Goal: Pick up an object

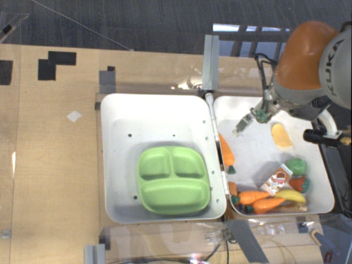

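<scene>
Tool [246,123] hangs bare over the right bin [247,158], grip state unclear; nothing lifted, yellow piece [281,136] just beside.

Bright, even overhead light, soft shadows, slight glare between the white bins [165,106], mild blur.

The grey arm [330,65] reaches in from the right, its orange band [302,54] uppermost. Below the wrist, the gripper [245,124] angles down and to the left, its 2 fingers holding nothing.
</scene>
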`<action>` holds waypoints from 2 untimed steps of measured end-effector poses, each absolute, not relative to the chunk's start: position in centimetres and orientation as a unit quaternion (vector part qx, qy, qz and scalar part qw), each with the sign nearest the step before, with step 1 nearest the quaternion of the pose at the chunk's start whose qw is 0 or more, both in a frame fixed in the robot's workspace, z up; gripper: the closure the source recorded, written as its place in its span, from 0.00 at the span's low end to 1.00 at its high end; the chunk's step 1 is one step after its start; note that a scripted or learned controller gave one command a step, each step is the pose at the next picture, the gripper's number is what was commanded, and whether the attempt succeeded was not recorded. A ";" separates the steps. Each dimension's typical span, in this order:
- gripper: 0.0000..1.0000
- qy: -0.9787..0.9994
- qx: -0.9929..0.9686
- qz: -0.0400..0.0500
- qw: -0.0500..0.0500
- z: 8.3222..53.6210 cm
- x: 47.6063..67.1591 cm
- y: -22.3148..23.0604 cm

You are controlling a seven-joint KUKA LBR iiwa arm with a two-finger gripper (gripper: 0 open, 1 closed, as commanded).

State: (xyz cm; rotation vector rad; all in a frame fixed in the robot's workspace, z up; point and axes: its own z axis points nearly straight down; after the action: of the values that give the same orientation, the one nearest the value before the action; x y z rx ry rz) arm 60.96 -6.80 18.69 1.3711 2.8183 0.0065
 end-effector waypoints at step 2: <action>0.00 0.898 0.441 0.002 0.003 13.5 57.8 -9.3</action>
State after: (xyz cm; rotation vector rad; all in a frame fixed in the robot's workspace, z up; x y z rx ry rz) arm 57.76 -9.26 13.49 1.3821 2.8156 0.0048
